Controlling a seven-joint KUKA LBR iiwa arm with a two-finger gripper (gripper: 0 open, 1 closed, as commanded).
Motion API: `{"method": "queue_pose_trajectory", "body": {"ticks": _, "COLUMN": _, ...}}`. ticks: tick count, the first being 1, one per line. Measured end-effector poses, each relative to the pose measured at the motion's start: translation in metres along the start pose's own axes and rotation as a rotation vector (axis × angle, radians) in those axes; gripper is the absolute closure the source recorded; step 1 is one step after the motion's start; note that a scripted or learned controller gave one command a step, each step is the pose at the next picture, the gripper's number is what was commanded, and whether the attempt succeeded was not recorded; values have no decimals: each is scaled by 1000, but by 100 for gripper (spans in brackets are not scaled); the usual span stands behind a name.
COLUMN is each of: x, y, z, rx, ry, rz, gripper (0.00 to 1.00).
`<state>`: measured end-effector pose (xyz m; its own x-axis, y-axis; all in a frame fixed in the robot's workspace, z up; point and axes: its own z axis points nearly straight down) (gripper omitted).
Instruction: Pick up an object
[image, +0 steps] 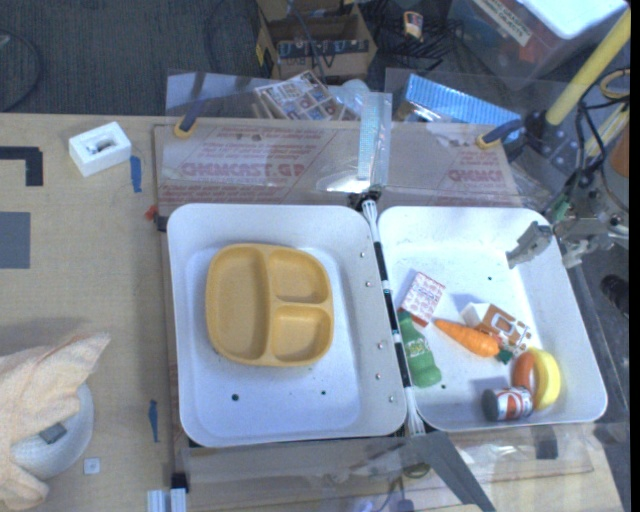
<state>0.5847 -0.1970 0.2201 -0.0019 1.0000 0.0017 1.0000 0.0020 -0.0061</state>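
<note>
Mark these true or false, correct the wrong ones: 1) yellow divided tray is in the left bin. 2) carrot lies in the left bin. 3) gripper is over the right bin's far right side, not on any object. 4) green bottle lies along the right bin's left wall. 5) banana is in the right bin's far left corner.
1) True: the yellow divided tray lies in the left bin.
2) False: the carrot lies in the right bin.
3) True: the gripper is apart from all items.
4) True: the green bottle lies there.
5) False: the banana is near the near right corner.
</note>
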Motion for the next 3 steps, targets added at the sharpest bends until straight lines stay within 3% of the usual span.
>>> {"method": "queue_pose_trajectory", "body": {"ticks": 1, "x": 9, "y": -27, "z": 101, "rx": -36, "ry": -8, "rz": 36, "gripper": 0}}
{"method": "queue_pose_trajectory", "body": {"ticks": 2, "x": 41, "y": -67, "z": 134, "rx": -14, "ry": -3, "rz": 29, "gripper": 0}}
{"method": "queue_pose_trajectory", "body": {"ticks": 3, "x": 39, "y": -67, "z": 125, "rx": -14, "ry": -5, "rz": 34, "gripper": 100}}
